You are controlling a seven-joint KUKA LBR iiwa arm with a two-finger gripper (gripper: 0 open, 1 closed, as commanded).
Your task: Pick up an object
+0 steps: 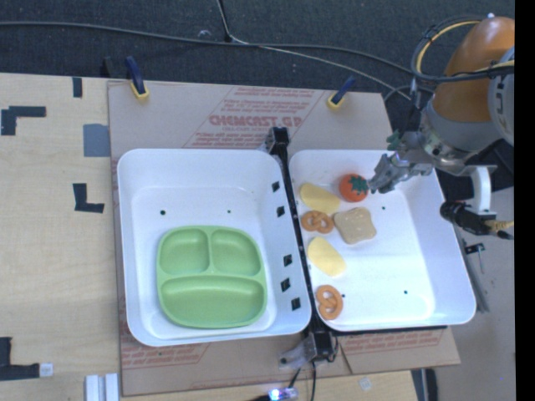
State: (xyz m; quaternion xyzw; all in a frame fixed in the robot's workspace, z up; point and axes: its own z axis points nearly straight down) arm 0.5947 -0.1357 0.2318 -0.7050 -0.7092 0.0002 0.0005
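The right bin (418, 257) holds several toy foods along its left side: a red tomato (353, 187), a yellow piece (318, 196), a tan bread slice (355, 225), a small pretzel (317, 220), a second yellow piece (326, 256) and another pretzel (328, 301). My gripper (386, 176) hangs over the bin's far part, just right of the tomato, and nothing shows between its fingers. The grey arm with its orange band (481, 53) comes in from the upper right.
A green divided plate (211, 276) lies in the left bin (142, 224). A black divider (288, 224) runs between the bins. Clamps (134, 80) hold the cardboard at the back, and cables cross the dark floor behind.
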